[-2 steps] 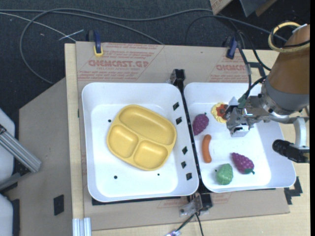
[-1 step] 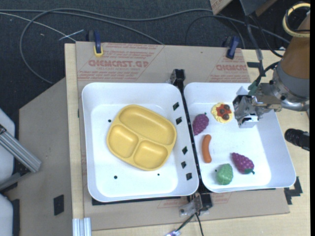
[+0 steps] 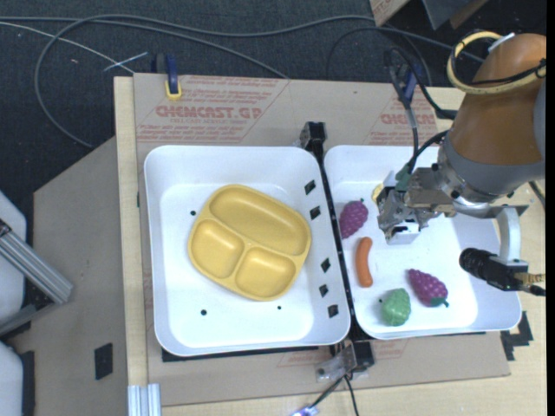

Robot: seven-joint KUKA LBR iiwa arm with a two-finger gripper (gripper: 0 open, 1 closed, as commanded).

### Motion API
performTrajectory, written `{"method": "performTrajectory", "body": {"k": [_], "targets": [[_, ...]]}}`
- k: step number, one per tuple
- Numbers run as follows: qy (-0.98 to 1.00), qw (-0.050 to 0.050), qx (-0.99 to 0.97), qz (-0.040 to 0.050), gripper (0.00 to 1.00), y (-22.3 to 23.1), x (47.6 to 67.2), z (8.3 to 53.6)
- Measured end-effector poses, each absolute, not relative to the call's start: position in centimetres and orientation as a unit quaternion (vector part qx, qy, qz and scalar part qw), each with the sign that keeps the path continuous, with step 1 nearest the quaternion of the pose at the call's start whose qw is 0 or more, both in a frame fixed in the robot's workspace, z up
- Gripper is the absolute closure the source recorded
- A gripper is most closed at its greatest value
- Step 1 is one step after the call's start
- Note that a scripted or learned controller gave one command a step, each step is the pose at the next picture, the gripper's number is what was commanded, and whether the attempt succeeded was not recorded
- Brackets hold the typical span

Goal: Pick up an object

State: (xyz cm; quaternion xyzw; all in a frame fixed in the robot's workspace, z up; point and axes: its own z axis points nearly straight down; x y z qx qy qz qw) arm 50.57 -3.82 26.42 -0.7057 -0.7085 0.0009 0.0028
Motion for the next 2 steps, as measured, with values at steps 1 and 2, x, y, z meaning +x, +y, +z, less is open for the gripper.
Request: {"method": "performTrajectory", "body": {"k": [1,2], "targets": [[-0.709,0.003,-0.705,0.0006,1.00,0.4,49.6,25.5],[-0.709,0.003,-0.705,0.0013,1.00,5.5,48.6,22.9]]}}
